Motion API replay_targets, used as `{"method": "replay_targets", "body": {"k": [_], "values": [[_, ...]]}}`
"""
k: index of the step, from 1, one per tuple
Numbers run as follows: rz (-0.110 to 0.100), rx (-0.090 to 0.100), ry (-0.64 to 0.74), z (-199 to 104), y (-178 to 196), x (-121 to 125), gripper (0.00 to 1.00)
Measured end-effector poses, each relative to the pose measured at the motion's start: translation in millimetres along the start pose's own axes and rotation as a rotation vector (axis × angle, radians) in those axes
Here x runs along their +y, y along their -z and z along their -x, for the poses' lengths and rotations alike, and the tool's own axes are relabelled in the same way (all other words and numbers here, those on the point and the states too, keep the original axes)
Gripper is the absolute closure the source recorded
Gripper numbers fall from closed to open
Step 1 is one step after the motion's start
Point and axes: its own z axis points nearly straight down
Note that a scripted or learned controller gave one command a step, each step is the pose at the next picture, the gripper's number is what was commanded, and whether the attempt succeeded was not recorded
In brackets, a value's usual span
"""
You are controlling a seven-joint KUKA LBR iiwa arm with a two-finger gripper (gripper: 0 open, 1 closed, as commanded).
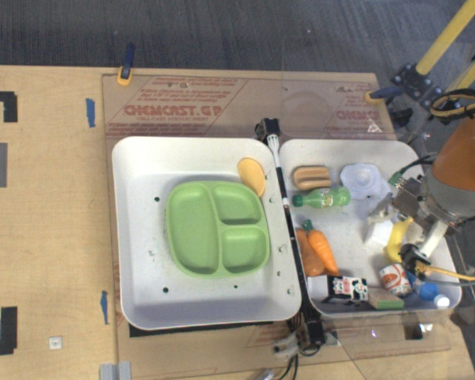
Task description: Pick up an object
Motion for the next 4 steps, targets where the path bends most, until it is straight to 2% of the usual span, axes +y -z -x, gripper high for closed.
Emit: {"method": "replay_targets", "body": {"k": [1, 2, 3, 4], "values": [[0.010, 0.006, -0.318, -6, -9, -62, 0.00], [0.007, 0.006, -0.315, -7, 1, -62, 1.00], [-0.010, -0.013, -0.315, -84, 84, -123, 1.00], [-0.004, -0.017, -0.572, -70, 95, -69, 1.00]]}}
